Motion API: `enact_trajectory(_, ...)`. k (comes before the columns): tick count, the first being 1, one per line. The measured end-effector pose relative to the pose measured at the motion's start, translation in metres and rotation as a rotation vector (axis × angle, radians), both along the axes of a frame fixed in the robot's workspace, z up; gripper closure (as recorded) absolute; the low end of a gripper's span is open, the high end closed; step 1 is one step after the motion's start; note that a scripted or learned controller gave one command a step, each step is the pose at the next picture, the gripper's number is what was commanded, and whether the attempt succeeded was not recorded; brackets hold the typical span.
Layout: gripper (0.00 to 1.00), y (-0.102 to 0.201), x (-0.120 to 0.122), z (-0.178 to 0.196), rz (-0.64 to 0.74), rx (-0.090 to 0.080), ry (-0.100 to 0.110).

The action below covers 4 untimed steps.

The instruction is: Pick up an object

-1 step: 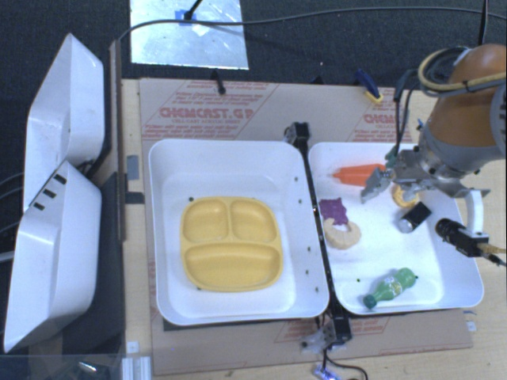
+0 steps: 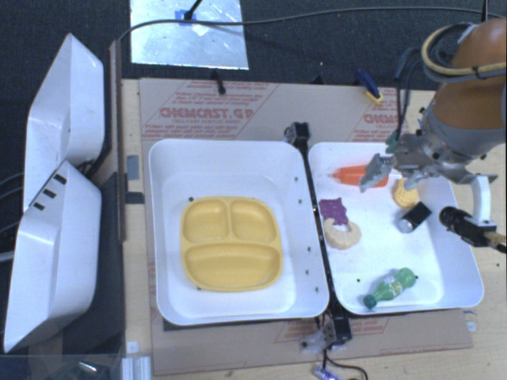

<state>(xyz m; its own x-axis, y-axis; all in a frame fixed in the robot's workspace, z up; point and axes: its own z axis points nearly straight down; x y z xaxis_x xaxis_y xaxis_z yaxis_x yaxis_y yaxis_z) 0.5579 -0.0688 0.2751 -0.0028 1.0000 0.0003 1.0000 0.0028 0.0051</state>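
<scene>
My gripper (image 2: 394, 177) hangs over the back of the right bin (image 2: 444, 291), fingers spread open with nothing between them. An orange carrot (image 2: 352, 174) lies just left of the left finger (image 2: 374, 172). A yellow waffle-like piece (image 2: 405, 195) sits just below the gripper, partly covered by it. A small black and silver cylinder (image 2: 413, 217) lies beside it. Further left are a purple piece (image 2: 333, 209) and a beige ring (image 2: 343, 235). A green bottle (image 2: 391, 286) lies near the bin's front edge.
The left bin (image 2: 166, 212) holds a yellow divided plate (image 2: 231, 242). A black clamp bar (image 2: 317, 220) runs between the two bins. Spare white bins (image 2: 59, 204) are stacked at the far left. A black fitting (image 2: 463, 224) on the arm juts over the right bin's right side.
</scene>
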Motion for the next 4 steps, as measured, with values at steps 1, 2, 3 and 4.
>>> enact_trajectory(1, 0.00, 0.016, -0.015, 0.065, -0.001, 0.000, -0.002)
enact_trajectory(2, 1.00, 0.016, -0.016, 0.072, -0.001, 0.000, 0.003)
enact_trajectory(3, 1.00, 0.016, -0.041, 0.039, -0.003, 0.000, 0.007)
enact_trajectory(4, 1.00, 0.028, -0.027, 0.022, -0.002, 0.000, 0.006)
